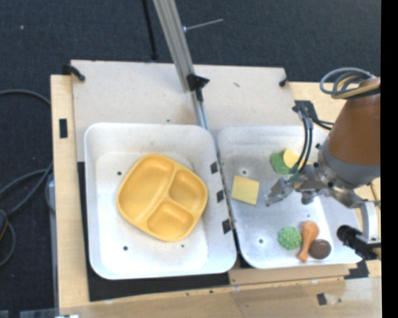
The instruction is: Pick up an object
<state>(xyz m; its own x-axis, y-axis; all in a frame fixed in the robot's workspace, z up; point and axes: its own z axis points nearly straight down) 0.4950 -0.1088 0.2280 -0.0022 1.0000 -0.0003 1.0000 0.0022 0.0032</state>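
White bins (99, 177) sitting side by side on a bench.
Gripper (278, 194) is hovering right of centre near the yellow block (245, 190), seemingly lining up a grab; its opening cannot be told.

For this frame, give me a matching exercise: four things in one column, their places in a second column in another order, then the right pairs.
Things:
1. tray
2. yellow block
3. green ball
4. gripper

Places:
A. right bin, near its left wall
B. left bin, in its middle
C. over the right bin's middle, right of the yellow block
D. right bin, near its front edge, left of the drumstick

Pairs: 1-B, 2-A, 3-D, 4-C
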